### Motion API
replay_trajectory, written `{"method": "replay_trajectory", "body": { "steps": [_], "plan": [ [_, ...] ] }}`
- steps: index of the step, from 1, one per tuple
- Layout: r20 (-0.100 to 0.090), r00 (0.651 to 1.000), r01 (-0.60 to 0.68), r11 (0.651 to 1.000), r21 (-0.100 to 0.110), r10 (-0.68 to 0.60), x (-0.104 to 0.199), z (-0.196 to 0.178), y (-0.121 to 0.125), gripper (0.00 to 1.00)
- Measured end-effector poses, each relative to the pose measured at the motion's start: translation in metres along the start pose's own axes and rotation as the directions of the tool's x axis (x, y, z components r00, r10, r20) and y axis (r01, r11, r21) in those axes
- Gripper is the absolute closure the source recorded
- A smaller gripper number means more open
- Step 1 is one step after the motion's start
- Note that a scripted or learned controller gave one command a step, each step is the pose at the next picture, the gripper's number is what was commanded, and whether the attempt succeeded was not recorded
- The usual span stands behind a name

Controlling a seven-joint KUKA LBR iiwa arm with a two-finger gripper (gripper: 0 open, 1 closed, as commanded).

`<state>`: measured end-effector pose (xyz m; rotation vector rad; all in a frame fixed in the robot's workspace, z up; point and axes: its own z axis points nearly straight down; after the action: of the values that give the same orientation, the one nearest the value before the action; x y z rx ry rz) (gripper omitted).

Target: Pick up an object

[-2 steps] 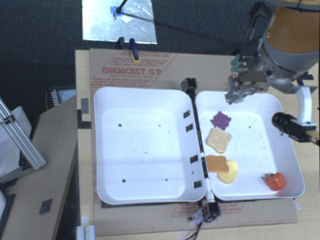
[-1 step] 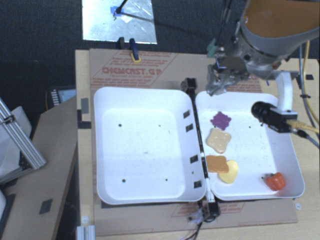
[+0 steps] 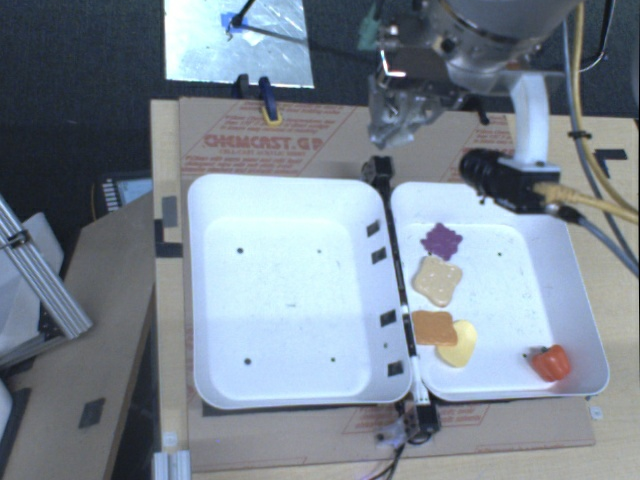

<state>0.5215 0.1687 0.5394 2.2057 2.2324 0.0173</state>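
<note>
- Two white bins: the left bin point(image 3: 280, 298) at the frame's centre-left, the right bin point(image 3: 520, 288) at centre-right.
- One purple piece point(image 3: 441, 239), right of centre.
- One tan piece point(image 3: 437, 281) below it.
- One orange slab point(image 3: 433, 327), lower right.
- One yellow piece point(image 3: 458, 344), lower right.
- One red-orange piece point(image 3: 550, 362), far lower right.

Grey arm's gripper point(image 3: 400, 128) hangs above the far rim between two shallow white plastic bins. Right bin point(image 3: 575, 298) holds purple star-shaped piece point(image 3: 441, 240), tan toast-like piece point(image 3: 437, 282), orange slab point(image 3: 433, 327), yellow wedge point(image 3: 458, 345), red-orange pepper-like toy point(image 3: 550, 362). Left bin point(image 3: 215, 268) beside it.
</note>
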Motion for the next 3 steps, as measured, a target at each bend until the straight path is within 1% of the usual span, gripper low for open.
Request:
{"method": "replay_trajectory", "body": {
  "steps": [1, 2, 3],
  "plan": [
    [0.010, 1.000, -0.012, 1.000, 0.022, 0.012, -0.009, 0.229, 0.018, 1.00],
    [0.003, 1.000, -0.016, 1.000, -0.001, 0.016, -0.069, 0.121, -0.038, 1.00],
    [0.001, 1.000, -0.005, 1.000, -0.004, 0.005, -0.037, 0.022, -0.035, 1.00]
  ]
}}
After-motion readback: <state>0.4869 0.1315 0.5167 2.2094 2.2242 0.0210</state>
